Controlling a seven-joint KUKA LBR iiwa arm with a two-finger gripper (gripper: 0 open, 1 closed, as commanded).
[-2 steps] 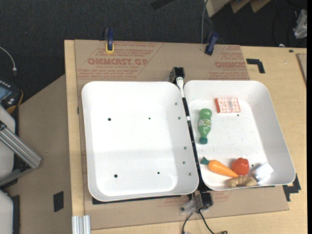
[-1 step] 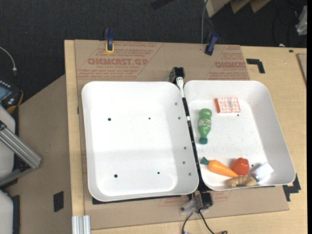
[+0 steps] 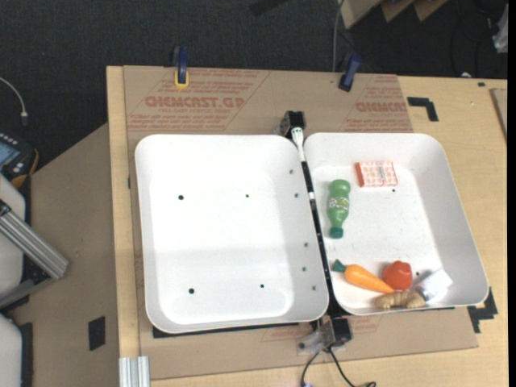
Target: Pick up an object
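Green bottle (image 3: 338,207) | right bin (image 3: 451,208), by its left wall | long axis far-to-near | your hand's state: can't tell

Small white item (image 3: 436,283), identity unclear

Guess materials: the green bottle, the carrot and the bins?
Green bottle: likely moulded plastic, smooth, with a pale label band. Carrot: probably toy plastic or rubber, uniform bright orange, green tip. Bins: look like thin formed white plastic, matte to slightly glossy, with rounded corners and a soft sheen near the front wall.
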